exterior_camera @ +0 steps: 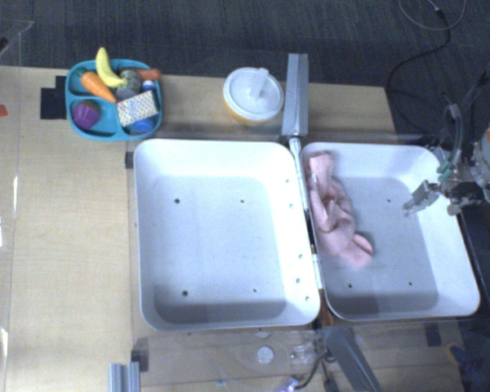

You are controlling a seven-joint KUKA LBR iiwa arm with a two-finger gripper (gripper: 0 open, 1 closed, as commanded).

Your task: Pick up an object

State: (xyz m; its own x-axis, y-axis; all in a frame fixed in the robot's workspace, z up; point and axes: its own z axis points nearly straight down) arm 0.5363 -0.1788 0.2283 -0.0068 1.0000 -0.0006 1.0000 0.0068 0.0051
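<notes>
A crumpled pink cloth lies in the right bin, pressed against its left wall and reaching from the top corner down toward the middle. My gripper hangs over the right side of that same bin, near its right rim, coming in from the right edge of the view. It is well apart from the cloth, with bare bin floor between them. Nothing shows in the gripper.
The left bin sits beside the right one. Behind the bins stand a blue tray of toy food, a white lidded cup and a grey metal post. Cables run along the floor at the top right.
</notes>
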